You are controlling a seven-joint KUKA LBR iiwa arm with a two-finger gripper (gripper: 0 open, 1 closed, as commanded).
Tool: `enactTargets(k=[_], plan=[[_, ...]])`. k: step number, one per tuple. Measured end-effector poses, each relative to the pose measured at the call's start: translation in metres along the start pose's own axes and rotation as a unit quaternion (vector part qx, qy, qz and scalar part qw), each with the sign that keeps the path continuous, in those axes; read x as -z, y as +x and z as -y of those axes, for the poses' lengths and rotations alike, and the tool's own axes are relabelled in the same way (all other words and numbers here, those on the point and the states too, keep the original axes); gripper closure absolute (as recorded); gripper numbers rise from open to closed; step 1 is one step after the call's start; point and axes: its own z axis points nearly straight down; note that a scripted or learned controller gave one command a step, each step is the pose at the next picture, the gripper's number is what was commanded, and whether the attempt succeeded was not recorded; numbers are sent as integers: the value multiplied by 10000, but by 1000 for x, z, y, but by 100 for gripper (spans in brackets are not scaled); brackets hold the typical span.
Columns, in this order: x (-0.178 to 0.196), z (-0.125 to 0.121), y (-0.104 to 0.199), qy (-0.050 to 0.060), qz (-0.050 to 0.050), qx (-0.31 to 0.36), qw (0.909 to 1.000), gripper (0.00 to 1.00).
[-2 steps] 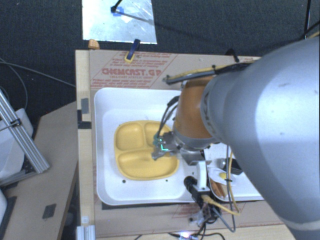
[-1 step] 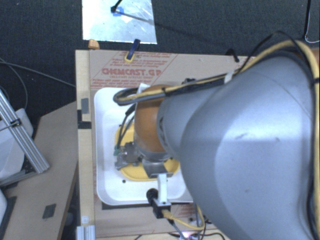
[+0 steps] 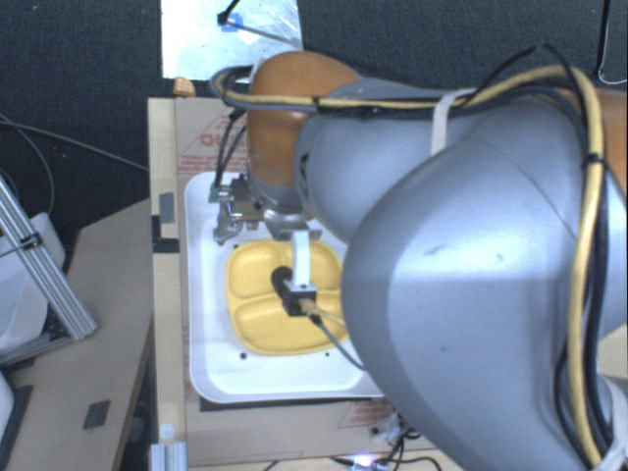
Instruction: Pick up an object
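A yellow plate with moulded compartments point(image 3: 257, 307) lies flat in the left white bin point(image 3: 208, 366), covering most of its floor. My gripper point(image 3: 229, 222) hangs over the bin's far left part, just beyond the plate's far edge, under the orange wrist band point(image 3: 280, 116). Its metal end sits close to the bin floor. The arm's grey bulk hides the plate's right side and the whole right bin.
A brown cardboard wall point(image 3: 199, 137) stands along the bin's far side. A pale wooden bench surface point(image 3: 103, 302) extends to the left, with an aluminium frame point(image 3: 44, 268) at the left edge. A white sheet point(image 3: 226, 27) lies beyond the bench.
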Motion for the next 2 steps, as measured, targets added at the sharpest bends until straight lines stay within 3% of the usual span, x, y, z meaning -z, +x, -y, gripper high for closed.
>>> enactTargets(k=[1,2], plan=[[81,-72,-4,-4,1,-2,10000,0],[7,20,-55,135,34,-44,9999,0]])
